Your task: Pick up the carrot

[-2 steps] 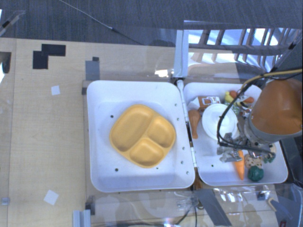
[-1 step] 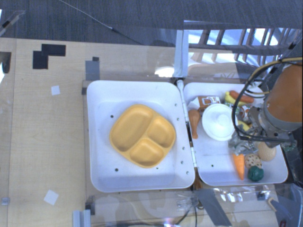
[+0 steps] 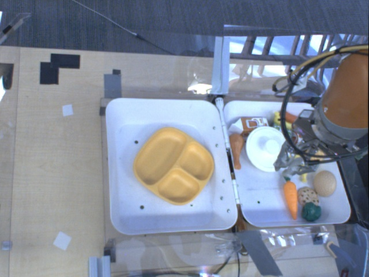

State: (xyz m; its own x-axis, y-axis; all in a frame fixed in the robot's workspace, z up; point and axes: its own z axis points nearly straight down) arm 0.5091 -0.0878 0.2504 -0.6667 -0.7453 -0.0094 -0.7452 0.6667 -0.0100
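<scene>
The carrot (image 3: 290, 199) is orange with a small green top and lies lengthwise in the right bin (image 3: 262, 212), near its front. My gripper (image 3: 293, 165) hangs just behind the carrot's green end, under the arm's orange band, between the white bowl (image 3: 265, 148) and the egg (image 3: 324, 183). Nothing shows held in it.
A yellow divided plate (image 3: 174, 165) sits in the left bin (image 3: 124, 212). Around the carrot in the right bin are a cookie (image 3: 308, 195), a green broccoli piece (image 3: 311, 212), a sausage (image 3: 236, 149), a brown box (image 3: 253, 123) and a yellow item (image 3: 279, 119).
</scene>
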